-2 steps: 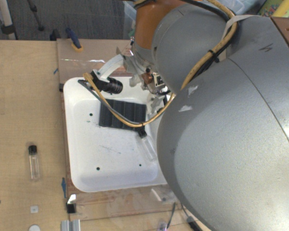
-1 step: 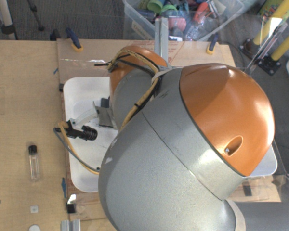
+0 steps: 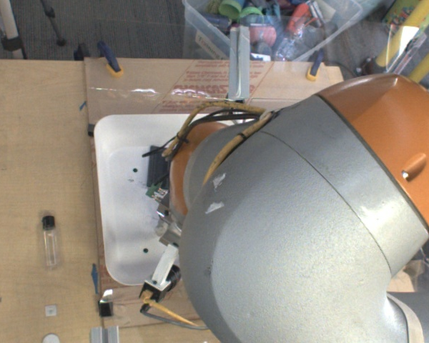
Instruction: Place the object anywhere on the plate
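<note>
My grey arm [image 3: 300,234] with its orange band [image 3: 393,127] covers most of the view and hides much of the white bin [image 3: 118,191]. The gripper [image 3: 164,224] reaches down over the bin's right part, with metal parts showing at the arm's left edge. An orange-brown curved rim [image 3: 177,170] peeks out from under the arm; it may be the plate, but most of it is hidden. I cannot make out any object at the gripper.
A small clear vial with a black cap [image 3: 50,240] lies on the wooden bench left of the bin. A clear tub of colourful toys [image 3: 272,9] stands behind the bench. Blue clamps [image 3: 111,61] hold the cardboard at the back.
</note>
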Robot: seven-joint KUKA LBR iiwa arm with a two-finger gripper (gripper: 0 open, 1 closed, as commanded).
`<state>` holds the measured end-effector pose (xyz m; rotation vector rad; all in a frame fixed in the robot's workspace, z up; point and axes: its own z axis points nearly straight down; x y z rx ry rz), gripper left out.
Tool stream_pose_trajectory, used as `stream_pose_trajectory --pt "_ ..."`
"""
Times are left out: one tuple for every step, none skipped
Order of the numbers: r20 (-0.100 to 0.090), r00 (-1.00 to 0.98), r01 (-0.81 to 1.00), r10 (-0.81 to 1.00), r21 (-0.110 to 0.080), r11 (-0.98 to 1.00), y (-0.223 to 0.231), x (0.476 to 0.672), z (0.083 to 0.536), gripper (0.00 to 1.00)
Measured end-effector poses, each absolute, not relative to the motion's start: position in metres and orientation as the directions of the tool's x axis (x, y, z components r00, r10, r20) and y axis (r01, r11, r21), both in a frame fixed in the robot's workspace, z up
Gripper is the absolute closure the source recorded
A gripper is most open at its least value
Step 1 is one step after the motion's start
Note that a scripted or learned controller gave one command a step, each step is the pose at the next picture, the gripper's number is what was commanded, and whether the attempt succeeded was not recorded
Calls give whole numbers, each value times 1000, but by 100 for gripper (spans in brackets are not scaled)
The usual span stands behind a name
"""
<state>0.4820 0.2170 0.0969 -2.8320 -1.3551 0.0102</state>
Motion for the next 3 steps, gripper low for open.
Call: stream_pose_trajectory --pt "-9 625 780 780 -6 -625 218 481 106 100" --pt "-2 164 986 986 -1 -165 225 513 134 100" --pt "5 -324 946 946 10 324 190 500 91 100"
